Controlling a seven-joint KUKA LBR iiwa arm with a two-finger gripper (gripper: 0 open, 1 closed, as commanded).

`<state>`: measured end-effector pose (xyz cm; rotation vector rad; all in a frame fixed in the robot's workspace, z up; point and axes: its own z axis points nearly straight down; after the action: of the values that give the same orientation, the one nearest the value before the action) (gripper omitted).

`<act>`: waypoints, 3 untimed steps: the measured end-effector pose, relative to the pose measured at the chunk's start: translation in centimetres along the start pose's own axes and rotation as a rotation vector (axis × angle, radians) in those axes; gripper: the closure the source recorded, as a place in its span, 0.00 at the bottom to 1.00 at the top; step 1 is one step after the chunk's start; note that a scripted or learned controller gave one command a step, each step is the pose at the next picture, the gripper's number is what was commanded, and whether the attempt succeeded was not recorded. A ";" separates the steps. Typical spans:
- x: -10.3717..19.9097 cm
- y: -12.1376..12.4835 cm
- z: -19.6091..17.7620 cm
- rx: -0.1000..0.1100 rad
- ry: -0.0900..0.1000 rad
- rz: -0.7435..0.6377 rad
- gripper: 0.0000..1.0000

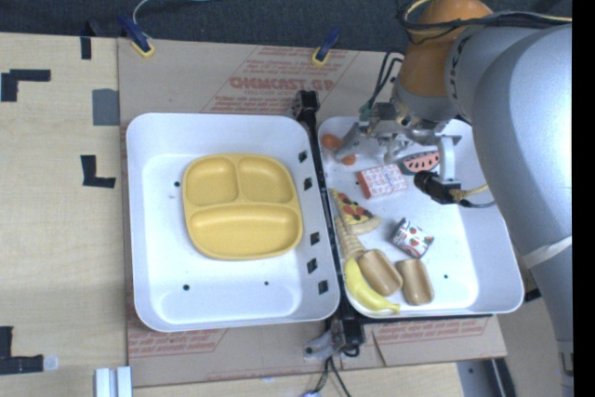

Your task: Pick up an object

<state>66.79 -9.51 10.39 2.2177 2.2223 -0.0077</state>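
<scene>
My gripper (370,135) hangs low over the far end of the right bin (483,256), under the grey arm with its orange band. Just to its left lie two small orange pieces (346,158). A watermelon slice (420,163) lies right of it and a pink checkered box (383,181) just in front. Nearer the front are a pizza slice (354,212), a small wrapped can (411,239), a banana (366,293) and two brown buns (416,282). Nothing shows held in the gripper.
The left bin (153,228) holds a yellow divided plate (244,205). A black divider (316,191) runs between the bins. The bulky grey arm (530,125) covers the right bin's far right side. Cardboard and blue-yellow clamps (139,40) lie behind the bins.
</scene>
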 end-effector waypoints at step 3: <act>-0.3 0.0 0.9 -0.002 0.001 -0.001 0.00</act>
<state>66.84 -9.79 9.47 2.2164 2.2231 -0.0043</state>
